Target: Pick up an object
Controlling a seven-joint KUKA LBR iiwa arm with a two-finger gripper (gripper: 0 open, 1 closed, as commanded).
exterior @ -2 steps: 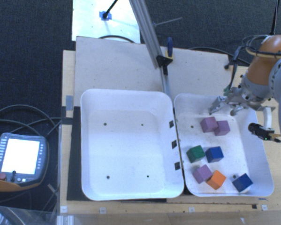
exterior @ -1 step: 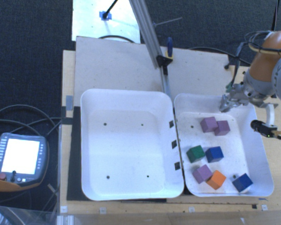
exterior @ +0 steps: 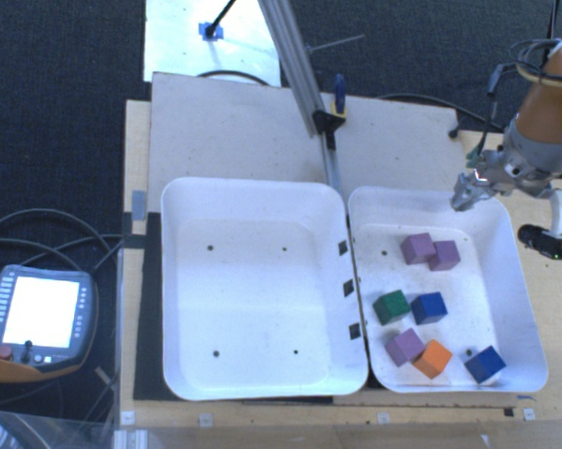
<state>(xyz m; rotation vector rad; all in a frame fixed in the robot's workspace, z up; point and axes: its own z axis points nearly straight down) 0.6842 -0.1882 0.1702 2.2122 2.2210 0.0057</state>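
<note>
My two-finger metal gripper [exterior: 467, 195] hangs over the right white plastic bin's [exterior: 521, 278] far rim — grip state indeterminate; two touching purple cubes [exterior: 430, 251] lie nearest, likeliest pick.

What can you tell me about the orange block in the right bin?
The orange block is a small cube with a matte, evenly coloured surface, maybe painted wood or foam. It lies on the floor of the right bin, near its front edge, turned at an angle to the bin walls. Its left side touches a purple block. A blue block sits apart to its right. The hand is far off, above the bin's back rim, and nothing grips the block.
</note>
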